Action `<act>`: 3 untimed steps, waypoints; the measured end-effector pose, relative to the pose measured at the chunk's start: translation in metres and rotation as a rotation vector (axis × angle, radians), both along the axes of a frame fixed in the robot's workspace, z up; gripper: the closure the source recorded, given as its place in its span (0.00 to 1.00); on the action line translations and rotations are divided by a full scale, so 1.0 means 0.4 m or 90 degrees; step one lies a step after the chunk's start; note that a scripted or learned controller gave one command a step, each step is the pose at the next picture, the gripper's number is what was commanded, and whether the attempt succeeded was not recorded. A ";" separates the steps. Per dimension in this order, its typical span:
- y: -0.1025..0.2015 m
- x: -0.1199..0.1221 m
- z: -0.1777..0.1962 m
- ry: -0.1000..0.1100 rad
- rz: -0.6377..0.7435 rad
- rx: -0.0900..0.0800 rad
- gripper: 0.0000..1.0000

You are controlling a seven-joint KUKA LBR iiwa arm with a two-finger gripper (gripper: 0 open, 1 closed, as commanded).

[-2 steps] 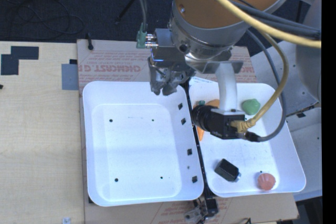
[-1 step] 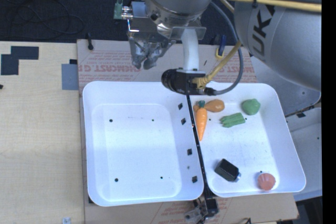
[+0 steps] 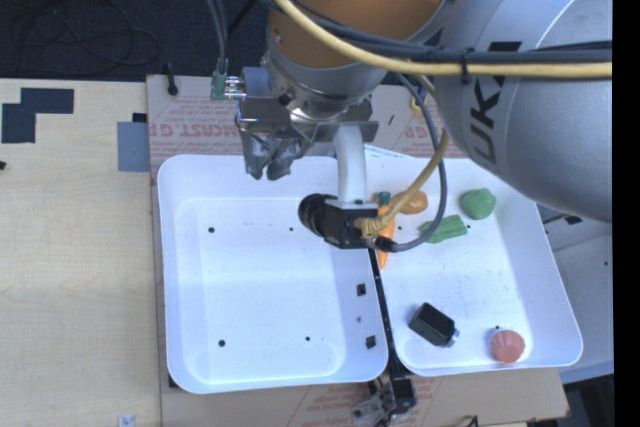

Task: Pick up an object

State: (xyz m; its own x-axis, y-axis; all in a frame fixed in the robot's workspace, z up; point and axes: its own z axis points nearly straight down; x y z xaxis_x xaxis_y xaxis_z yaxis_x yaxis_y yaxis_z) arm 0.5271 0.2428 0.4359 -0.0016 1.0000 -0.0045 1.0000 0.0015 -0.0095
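Objects for picking lie in the right white bin point(image 3: 560, 315): a black block point(image 3: 433, 324) near the front, a pink-orange ball point(image 3: 507, 345) at the front right corner, a green rounded piece point(image 3: 479, 203) and a flatter green piece point(image 3: 444, 231) toward the back, and an orange piece point(image 3: 411, 203) beside them. Seen from above, the grey arm point(image 3: 530, 65) with its orange band reaches in from the right. Its gripper point(image 3: 270, 162) hangs over the back edge of the left white bin point(image 3: 180, 315), dark fingers close together with nothing visible between them. A yellow cable point(image 3: 420, 185) trails down past the wrist.
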 end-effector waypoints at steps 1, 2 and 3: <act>0.000 -0.010 0.235 -0.009 0.000 0.004 1.00; 0.002 -0.004 -0.073 0.001 -0.001 -0.001 1.00; 0.004 0.045 0.030 -0.005 -0.001 0.002 1.00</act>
